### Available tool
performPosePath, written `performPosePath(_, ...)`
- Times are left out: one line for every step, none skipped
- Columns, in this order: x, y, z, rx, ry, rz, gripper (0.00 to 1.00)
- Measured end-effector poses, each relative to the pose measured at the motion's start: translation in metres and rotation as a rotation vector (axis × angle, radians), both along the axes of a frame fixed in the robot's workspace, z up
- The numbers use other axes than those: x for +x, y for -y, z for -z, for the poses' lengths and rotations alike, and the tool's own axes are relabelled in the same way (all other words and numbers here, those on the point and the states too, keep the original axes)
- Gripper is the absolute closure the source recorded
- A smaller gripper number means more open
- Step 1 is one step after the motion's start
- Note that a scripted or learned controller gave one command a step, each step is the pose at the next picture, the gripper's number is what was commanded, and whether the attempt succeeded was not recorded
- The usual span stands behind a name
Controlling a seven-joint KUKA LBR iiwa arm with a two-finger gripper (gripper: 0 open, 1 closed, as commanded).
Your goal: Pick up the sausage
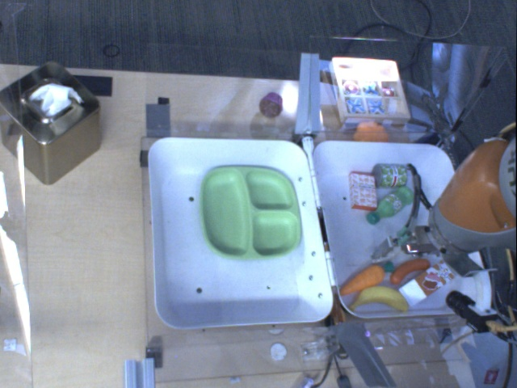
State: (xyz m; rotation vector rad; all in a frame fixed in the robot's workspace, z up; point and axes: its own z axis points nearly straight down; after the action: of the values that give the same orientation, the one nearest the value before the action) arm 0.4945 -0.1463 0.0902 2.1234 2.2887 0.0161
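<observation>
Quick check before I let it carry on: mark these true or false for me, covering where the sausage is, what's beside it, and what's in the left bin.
1. The sausage lies in the right bin. True.
2. The green divided plate sits in the right bin. False: it sits in the left bin.
3. A carrot lies left of the sausage. True.
4. The banana rests on the green plate. False: it lies in the right bin, at its near edge.
5. The green bottle lies in the right bin. True.

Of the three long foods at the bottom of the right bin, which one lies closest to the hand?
The sausage, reddish brown, just below the hand. The carrot lies farther left and the banana lower.
</observation>
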Motion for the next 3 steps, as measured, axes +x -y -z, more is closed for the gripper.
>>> performPosePath(0.000, 0.006, 0.000, -0.003, -0.002, -0.213, 0.00)
performPosePath(0.060, 0.001, -0.034, 0.006, -0.019, 0.011, 0.00)
performPosePath(-0.004, 0.059, -0.004, 0.004, -0.016, -0.099, 0.00)
